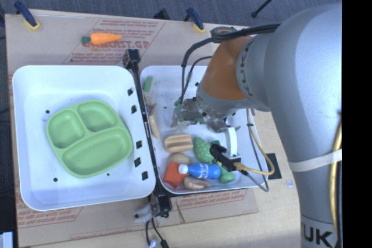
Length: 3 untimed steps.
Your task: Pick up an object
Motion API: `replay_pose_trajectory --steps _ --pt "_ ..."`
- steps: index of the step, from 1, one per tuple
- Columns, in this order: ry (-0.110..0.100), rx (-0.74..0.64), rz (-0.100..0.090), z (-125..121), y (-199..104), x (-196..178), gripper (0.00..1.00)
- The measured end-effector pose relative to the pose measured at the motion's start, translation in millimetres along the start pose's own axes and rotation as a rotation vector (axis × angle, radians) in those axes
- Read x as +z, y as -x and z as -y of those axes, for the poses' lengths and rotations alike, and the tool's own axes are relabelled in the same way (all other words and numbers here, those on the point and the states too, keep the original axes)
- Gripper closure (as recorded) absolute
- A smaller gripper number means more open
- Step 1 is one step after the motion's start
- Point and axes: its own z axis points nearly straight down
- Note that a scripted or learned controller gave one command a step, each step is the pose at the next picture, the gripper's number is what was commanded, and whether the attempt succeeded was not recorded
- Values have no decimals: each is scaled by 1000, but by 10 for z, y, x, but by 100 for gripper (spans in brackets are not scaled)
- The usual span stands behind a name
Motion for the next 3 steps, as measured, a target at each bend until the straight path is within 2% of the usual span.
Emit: replay_pose_trajectory --steps 1,2,3 --pt "0 0 0 2 0 4 0" --pt "2 5 -1 821 281 108 0" --pt "1 -1 -1 817 276 12 100"
